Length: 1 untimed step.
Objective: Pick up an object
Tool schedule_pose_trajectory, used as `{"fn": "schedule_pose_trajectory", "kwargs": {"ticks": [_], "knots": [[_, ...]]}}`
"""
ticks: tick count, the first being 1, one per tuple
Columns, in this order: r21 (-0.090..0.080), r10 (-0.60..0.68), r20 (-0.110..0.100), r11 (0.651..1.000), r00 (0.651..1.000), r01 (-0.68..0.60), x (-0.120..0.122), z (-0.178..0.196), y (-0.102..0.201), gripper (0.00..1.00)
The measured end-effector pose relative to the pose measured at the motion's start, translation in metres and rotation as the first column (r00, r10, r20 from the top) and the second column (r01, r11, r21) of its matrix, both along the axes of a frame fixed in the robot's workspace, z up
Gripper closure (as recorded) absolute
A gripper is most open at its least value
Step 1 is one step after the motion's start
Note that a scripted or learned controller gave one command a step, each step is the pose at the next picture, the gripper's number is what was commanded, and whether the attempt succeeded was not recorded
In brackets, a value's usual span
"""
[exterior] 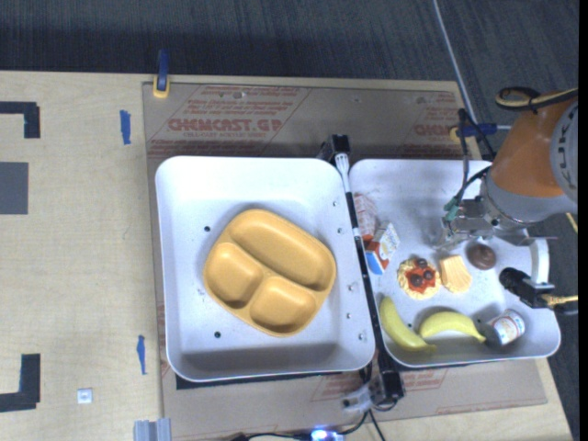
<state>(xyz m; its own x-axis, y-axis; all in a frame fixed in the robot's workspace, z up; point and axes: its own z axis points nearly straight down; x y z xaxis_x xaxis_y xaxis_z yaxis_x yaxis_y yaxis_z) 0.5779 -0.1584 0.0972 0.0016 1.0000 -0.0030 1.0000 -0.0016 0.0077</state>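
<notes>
I hang over the right bin (551, 343), my gripper (462, 220) low near its middle, wrist and orange band (531, 159) reaching in from the bin's right edge; the slant of the camera hides whether anything is caught there, so I cannot tell how my grip stands. The likely candidates lie just below me toward the bin's near edge: a small round pizza-like toy (419, 277), a pale yellow cheese block (455, 274) touching it, and a brown ball (481, 255) beside that. A banana (448, 323) and a second yellow piece (398, 322) curve along the near edge, with a small can (505, 329) at the near right corner. Packets (375, 242) crowd the bin's left edge. The left bin (179, 191) carries a yellow divided tray (266, 269), tilted across its centre. Clutter this tight, I judge, makes a clean single pick doubtful.
</notes>
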Motion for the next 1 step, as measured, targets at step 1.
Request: {"fn": "schedule_pose_trajectory", "kwargs": {"ticks": [1], "knots": [[0.002,0.001,-0.004,1.000,1.000,-0.001,-0.0545,-0.0105,-0.0228,1.00]]}}
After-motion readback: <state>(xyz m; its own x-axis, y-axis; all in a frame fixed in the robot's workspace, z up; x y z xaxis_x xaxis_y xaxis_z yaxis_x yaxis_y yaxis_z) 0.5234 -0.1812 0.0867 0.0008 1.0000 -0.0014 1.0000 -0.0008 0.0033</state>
